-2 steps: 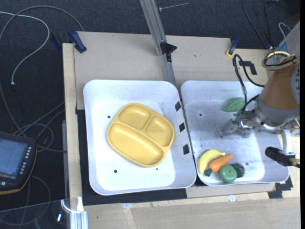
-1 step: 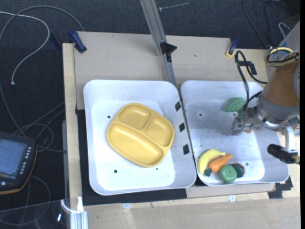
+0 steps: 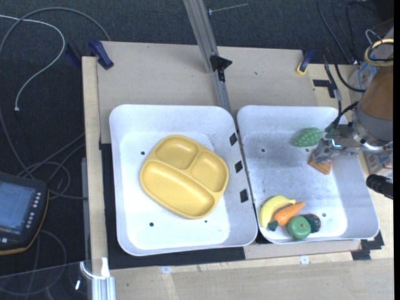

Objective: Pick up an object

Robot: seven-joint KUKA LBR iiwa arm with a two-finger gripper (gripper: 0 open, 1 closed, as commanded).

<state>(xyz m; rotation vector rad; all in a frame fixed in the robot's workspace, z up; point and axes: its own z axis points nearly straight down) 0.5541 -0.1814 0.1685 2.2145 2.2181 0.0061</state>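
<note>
My gripper hangs low over the upper right part of the right bin, with the arm coming in from the right edge. Directly beneath its tip lies a small orange-brown piece, partly covered by the gripper. A green bumpy object rests just to the gripper's upper left. At the bin's front edge, well apart from the gripper, lie a yellow banana, an orange carrot, a green apple and a small dark red item.
The left bin holds a yellow divided plate. A grey metal pole slants down to the gap between the bins. Cables run along the right side near the arm.
</note>
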